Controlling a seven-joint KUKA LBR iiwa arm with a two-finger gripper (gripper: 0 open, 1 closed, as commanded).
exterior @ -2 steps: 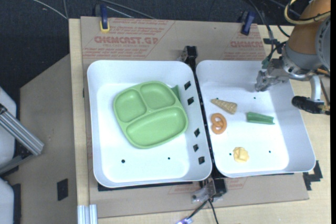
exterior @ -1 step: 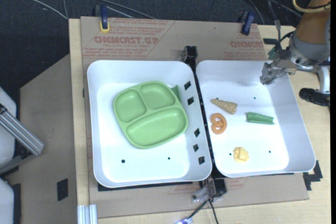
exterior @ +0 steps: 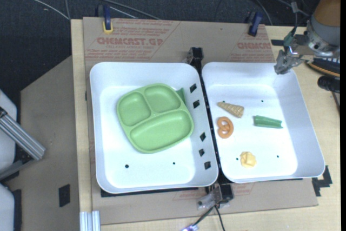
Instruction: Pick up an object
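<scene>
The right bin [exterior: 303, 132] holds an ice-cream cone [exterior: 231, 109], a pretzel [exterior: 225, 126], a green bean pod [exterior: 267, 122] and a small yellow piece [exterior: 247, 159]. A green divided plate [exterior: 154, 117] lies in the left bin [exterior: 105, 132]. My gripper [exterior: 284, 64] hangs over the right bin's far right corner, well away from the objects, with nothing visible in it.
Black clips run along the seam between the two bins [exterior: 201, 116]. Blue clamps [exterior: 107, 19] hold the cardboard backing at the far edge. Cables and the arm's body [exterior: 324, 24] crowd the upper right.
</scene>
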